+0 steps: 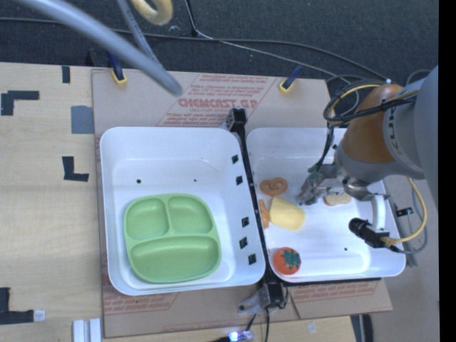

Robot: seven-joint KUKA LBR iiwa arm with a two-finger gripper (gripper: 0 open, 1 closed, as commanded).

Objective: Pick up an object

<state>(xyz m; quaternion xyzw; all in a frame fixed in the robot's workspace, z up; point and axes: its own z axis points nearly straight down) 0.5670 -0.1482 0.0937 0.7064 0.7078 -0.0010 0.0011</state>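
Now we are hovering our tool (308,193) in the right bin (335,262), grip state unclear, just beside the yellow lemon (288,214); open floor is lying toward the near rim.

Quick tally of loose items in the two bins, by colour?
Green, moulded plastic divided plate: 1
Yellow, rounded toy food: 1
Red, toy tomato: 1
Brown, toy pretzel: 1
Tan, small flat piece: 1
Total: 5

The arm (399,130) is cut off by the right edge of the frame. The pincer (311,191) is blurred, so the set of its tips cannot be told. A tan item (336,199) is partly hidden behind it.
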